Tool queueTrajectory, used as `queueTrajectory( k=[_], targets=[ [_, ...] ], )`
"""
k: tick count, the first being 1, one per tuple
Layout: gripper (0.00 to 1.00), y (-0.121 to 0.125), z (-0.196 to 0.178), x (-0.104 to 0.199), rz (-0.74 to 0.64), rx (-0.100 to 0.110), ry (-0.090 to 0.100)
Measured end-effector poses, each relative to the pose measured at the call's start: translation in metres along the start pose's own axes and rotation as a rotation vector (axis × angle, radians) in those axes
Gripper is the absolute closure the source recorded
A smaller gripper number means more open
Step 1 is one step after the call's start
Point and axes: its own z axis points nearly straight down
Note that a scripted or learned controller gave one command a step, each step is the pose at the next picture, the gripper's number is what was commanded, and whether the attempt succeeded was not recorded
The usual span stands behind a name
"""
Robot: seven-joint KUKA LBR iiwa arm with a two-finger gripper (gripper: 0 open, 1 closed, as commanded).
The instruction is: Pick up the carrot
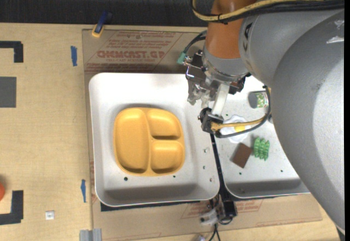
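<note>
Camera view: metallic end effector (194,95), grip state unclear, near glossy yellow three-compartment tray (131,136).

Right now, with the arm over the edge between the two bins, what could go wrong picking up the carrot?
The pincer hangs near the wall between the bins, so a descent might hit it. The brown block and green brick lie close together in the right bin; a grab there could catch the wrong thing.

yellow three-compartment plastic tray (134,136): smooth, soft sheen
left white shallow plastic bin (104,103): smooth, matt
brown printed cardboard sheet (136,43): matt, papery
grey arm shell (306,70): smooth, satin
orange band (235,10): glossy
green studded block (261,147): plastic, bumpy
</note>
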Motion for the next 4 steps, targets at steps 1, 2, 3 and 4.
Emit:
queueTrajectory(
  k=[1,2,3,4],
  targets=[
    [1.0,-0.045,0.088,0.046,0.189,0.005,-0.001],
    [1.0,-0.005,0.063,0.014,0.259,0.001,0.0],
    [1.0,0.011,-0.021,0.016,0.586,0.001,0.0],
    [1.0,-0.024,0.148,0.038,0.77,0.001,0.002]
  ],
)
